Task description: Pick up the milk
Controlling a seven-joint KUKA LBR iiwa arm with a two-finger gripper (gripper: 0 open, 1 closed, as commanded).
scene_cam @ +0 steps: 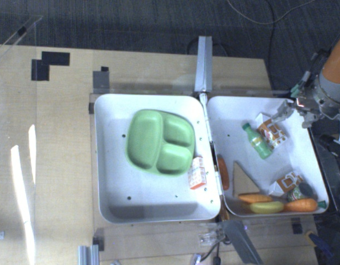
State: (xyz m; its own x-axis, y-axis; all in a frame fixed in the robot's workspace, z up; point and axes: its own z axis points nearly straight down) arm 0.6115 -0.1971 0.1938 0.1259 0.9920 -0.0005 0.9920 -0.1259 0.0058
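Approach not begun: the arm waits at the right bin's far edge.

The gripper [287, 108] hangs over the upper right corner of the right bin [236, 110]; its opening I cannot tell. The milk [197, 174], a small carton, lies in the left bin [109, 148], just beside the green plate [160, 141]. Next, the arm must likely cross the divider and descend over the carton.

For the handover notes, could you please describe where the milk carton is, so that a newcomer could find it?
Start at the left bin, which holds a green divided plate. The milk carton lies by that plate's lower right corner, near the bin's right wall. It is small and white with red-orange markings, the only carton there.
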